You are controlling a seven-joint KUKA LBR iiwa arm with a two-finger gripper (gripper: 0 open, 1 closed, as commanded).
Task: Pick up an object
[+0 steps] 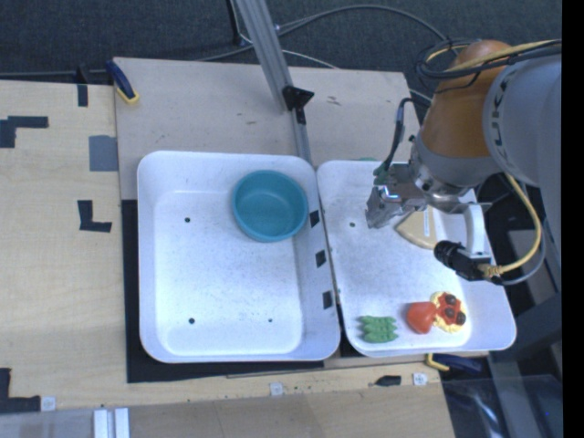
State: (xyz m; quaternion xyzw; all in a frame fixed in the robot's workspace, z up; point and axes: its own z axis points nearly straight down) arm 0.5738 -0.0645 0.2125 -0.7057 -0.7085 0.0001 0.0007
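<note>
- Blue bowl (269,204) alone at 12 o'clock of left bin (173,272), well apart from the other items.
- Green toy (378,328), red toy (421,317) and yellow toy (448,312) clustered at 6 o'clock of right bin (365,272); likely pick candidates.
- Hand (381,210) low over right bin at 12 o'clock, beside a tan object (417,229); nothing seen held; finger spread: cannot tell.
</note>
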